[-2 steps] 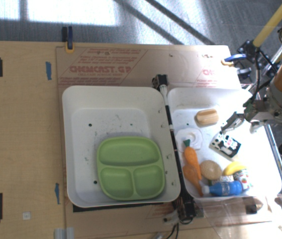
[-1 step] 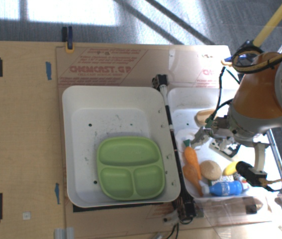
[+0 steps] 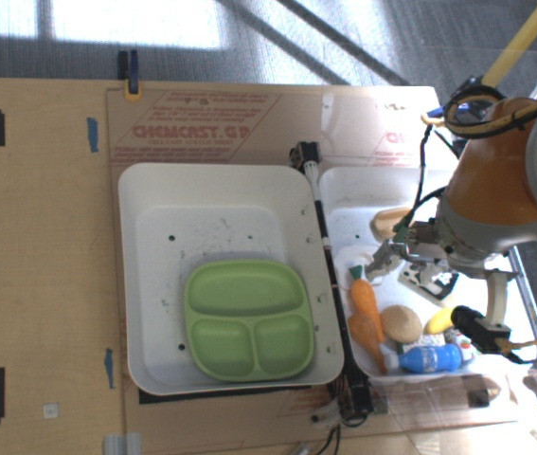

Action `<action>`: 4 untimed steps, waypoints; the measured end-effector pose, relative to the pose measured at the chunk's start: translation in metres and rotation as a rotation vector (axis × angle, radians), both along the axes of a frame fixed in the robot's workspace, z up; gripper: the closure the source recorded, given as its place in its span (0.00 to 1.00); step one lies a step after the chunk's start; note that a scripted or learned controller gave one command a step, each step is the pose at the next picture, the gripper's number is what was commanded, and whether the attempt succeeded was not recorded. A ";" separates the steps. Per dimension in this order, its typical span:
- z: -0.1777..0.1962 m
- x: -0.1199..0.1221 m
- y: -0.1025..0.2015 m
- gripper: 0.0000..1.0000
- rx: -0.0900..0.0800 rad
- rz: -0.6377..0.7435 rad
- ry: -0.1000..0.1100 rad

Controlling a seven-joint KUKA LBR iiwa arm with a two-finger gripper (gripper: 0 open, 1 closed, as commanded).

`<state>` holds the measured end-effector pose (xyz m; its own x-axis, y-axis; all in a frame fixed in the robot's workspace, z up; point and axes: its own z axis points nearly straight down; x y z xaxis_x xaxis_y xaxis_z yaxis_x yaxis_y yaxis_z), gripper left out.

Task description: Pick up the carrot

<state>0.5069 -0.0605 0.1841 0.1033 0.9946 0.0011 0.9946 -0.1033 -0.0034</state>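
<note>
The arm (image 3: pixel 510 173) is cut off by the right edge and hides much of the right bin (image 3: pixel 344 207).

Place: robotics lab
Signs: cardboard-covered tabletop (image 3: pixel 41 282) with black tape marks, left of the claw (image 3: pixel 393 254); two white bins (image 3: pixel 145 254); exposed cables (image 3: pixel 457 112) on the arm (image 3: pixel 500 178)

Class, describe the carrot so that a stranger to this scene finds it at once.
Look in the right-hand white bin, along its left wall near the divider. The carrot lies there lengthwise, beside a round tan item. It is the long orange tapering thing with a green top.
</note>
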 end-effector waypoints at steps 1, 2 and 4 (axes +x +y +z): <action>0.000 -0.013 0.065 0.00 0.004 0.037 0.004; 0.000 0.002 -0.012 0.00 -0.007 -0.006 -0.004; -0.094 0.005 -0.036 0.00 -0.001 -0.150 -0.018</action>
